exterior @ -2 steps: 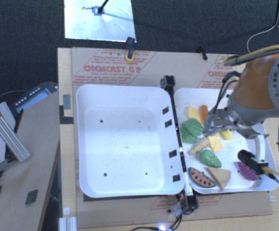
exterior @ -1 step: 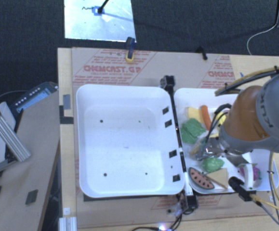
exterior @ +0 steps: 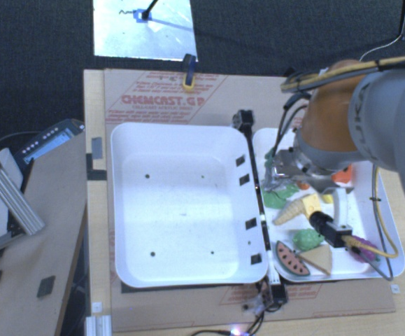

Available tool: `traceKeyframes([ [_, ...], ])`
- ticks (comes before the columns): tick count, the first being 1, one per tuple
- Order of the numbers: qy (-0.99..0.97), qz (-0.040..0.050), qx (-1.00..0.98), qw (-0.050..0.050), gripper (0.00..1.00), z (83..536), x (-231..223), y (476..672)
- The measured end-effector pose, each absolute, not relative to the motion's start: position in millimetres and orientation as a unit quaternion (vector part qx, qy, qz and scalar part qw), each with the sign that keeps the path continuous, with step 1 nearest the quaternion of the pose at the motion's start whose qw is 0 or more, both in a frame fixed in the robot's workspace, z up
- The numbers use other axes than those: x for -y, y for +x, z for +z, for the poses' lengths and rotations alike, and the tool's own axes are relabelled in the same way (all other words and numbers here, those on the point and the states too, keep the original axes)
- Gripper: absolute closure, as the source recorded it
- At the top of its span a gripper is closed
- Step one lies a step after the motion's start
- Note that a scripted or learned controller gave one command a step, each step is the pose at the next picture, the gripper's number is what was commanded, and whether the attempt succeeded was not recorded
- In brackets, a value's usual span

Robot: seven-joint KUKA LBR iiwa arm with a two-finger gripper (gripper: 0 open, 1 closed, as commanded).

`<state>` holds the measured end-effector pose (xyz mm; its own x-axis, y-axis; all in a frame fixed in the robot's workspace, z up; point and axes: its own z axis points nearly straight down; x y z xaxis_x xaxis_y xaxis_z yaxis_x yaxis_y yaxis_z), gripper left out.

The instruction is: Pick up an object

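Observation:
The right bin holds several toy foods. A flat green piece lies near its left wall, with a pale yellow cone just right of it. Toward the front lie a round green lump, a watermelon slice and a tan wedge. An orange piece and a purple piece sit further right, partly hidden by the arm. My gripper hangs over the bin's back-left part, just above the flat green piece. No object shows between its fingers.
The left bin stands directly left of the right one, and black clips run along their shared wall. Both rest on a cardboard sheet. The arm's grey and orange wrist covers the back of the right bin.

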<state>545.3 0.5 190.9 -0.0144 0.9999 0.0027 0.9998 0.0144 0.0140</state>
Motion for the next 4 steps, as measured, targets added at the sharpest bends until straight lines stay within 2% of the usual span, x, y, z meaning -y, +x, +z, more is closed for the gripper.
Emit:
traceKeyframes([
  [1, 0.704, -0.0001, -0.710, -0.002, 1.00, 184, -40, 484.2],
  [2, 0.703, 0.0057, -0.711, 0.004, 1.00, 247, -92, 567.8],
  [3, 0.701, 0.0077, -0.713, 0.002, 1.00, 355, -191, 560.0],
  [4, 0.705, -0.0049, -0.709, -0.003, 1.00, 236, -207, 536.4],
])
